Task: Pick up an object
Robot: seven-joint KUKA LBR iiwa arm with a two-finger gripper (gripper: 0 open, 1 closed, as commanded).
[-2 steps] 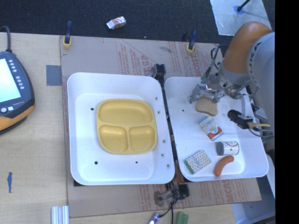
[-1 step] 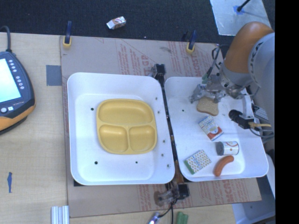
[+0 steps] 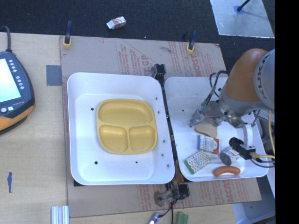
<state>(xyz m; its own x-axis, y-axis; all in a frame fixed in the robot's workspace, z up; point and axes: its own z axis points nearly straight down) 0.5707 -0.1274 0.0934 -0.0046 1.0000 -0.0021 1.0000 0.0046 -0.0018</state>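
From my camera view the arm (image 3: 247,78) comes in from the right over the right bin (image 3: 180,90), its orange band high above the bin's far right part and the grey wrist bent down and leftward toward the bin's middle. The gripper (image 3: 202,117) sits low over the bin floor, pointing left. It is too blurred and crowded with cables for me to tell whether the pincer is spread or pressed together, and I see nothing pinched in it. Just beside it on the near side lies a tan slice (image 3: 207,129), flat on the floor, its long axis running roughly left to right. I cannot tell whether the gripper touches it. Nearer still stands a small carton (image 3: 208,144), and near-left of that a patterned packet (image 3: 197,161) lies flat, its long axis slanting from near-left to far-right. A sausage (image 3: 226,171) rests by the near rim, lengthwise left to right, with a grey round piece (image 3: 225,158) just on its far side. The left bin (image 3: 77,125) holds a yellow divided plate (image 3: 126,125), well apart from the gripper. A teach pendant (image 3: 11,92) lies on the bench at far left.
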